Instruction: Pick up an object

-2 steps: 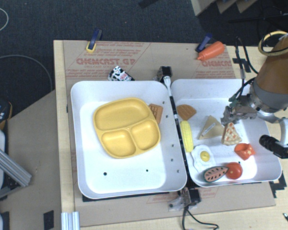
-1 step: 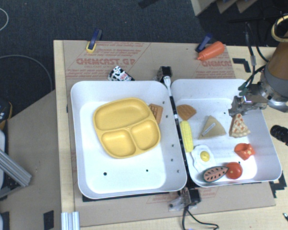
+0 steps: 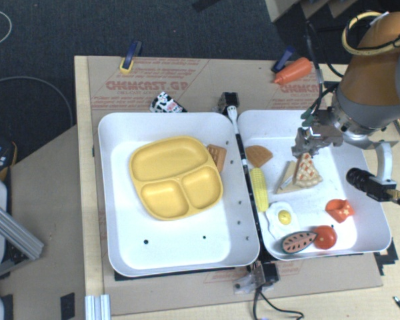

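Bench, two shallow white bins side by side.

Left bin (image 3: 120,199): one yellow divided plate (image 3: 175,176), three compartments; a waffle-patterned brown piece (image 3: 217,156) touching its right edge.

Right bin (image 3: 373,225): brown flat round piece (image 3: 258,156) at upper left; corn cob (image 3: 258,189) along the left wall; fried egg (image 3: 281,215) below it; hot dog (image 3: 299,241) at the bottom, a tomato (image 3: 325,237) touching its right end; red pepper piece (image 3: 339,210) near the right side; pizza slice (image 3: 307,171) and a pale wedge (image 3: 287,176) just beside it, centre.

Gripper (image 3: 307,143): directly above the pizza slice's upper tip, on the grey arm (image 3: 373,65) with orange band.

Outside the bins, on the board: orange carrot (image 3: 293,71), black-and-white toy (image 3: 165,103), yellow-blue clamp (image 3: 129,58).
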